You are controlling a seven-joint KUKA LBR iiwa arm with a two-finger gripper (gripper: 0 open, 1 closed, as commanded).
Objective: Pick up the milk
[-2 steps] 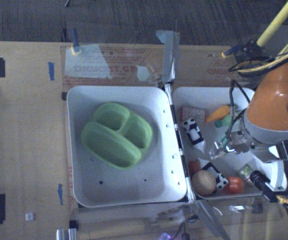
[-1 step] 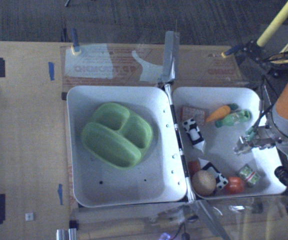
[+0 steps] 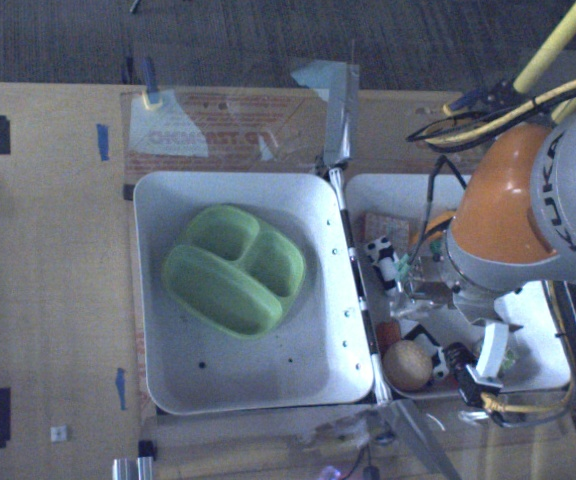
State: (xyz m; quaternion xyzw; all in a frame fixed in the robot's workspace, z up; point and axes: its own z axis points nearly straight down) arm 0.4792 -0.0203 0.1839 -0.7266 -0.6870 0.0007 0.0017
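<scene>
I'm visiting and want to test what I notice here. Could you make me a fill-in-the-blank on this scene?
1. The divided plate in the left bin is coloured ____.
2. The band on the arm above its wrist is ____.
3. The arm hangs over the ____ bin.
4. The plate has ____ compartments.

Missing words: green; orange; right; three

Robotics lab, plywood bench point(image 3: 48, 298) marked with black and blue tape, two white bins point(image 3: 158, 268) set side by side, clear plastic guard between, yellow cables point(image 3: 508, 118) trailing off industrial arm point(image 3: 513, 208), grey carpet beyond.
</scene>
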